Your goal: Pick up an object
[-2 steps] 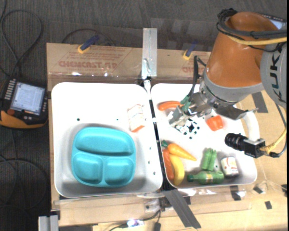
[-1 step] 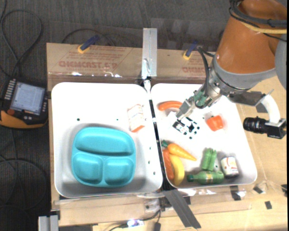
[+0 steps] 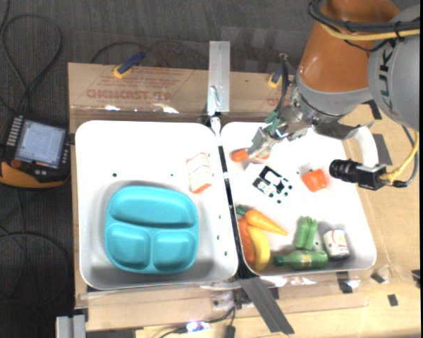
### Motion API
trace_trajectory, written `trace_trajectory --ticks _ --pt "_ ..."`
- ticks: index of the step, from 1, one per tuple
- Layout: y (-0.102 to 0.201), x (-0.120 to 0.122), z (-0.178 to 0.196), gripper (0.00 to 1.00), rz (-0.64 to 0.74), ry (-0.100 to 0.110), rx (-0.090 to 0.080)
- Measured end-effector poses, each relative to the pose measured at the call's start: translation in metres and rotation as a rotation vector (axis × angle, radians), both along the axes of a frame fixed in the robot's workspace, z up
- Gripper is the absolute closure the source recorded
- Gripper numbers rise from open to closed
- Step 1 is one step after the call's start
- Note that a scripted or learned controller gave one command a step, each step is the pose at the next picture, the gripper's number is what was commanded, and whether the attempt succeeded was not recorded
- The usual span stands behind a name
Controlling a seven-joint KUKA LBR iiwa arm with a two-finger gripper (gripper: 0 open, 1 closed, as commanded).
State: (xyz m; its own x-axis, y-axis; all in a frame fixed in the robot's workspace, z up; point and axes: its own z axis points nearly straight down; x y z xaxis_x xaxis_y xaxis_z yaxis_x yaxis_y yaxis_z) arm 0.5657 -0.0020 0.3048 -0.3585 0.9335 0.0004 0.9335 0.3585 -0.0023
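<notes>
At the far left of the frame a handheld control pendant [image 3: 29,151] with a lit screen lies on the dark floor. The left bin [image 3: 92,136] holds a turquoise divided tray [image 3: 153,228] at lower left of centre, and a small orange-and-white carton [image 3: 199,172] leans near the bin's right wall. In the right bin [image 3: 352,210], a black-and-white patterned piece [image 3: 271,183] sits mid-bin, an orange block [image 3: 314,179] to its right. Along the lower edge lie a carrot [image 3: 264,222], a banana [image 3: 259,248], green bottles [image 3: 304,245] and a small can [image 3: 335,242]. The gripper [image 3: 257,146], upper centre-right, is clamped on a small orange object [image 3: 239,155], just above the bin's upper left corner.
</notes>
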Motion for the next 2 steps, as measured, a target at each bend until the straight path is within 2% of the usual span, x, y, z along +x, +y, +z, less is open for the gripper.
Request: trace_trajectory --ticks 1,2 --pt "-0.031 -0.019 0.022 1.00 0.253 -0.002 -0.002" --pt "-0.018 -0.028 0.024 1.00 0.944 -0.003 0.002"
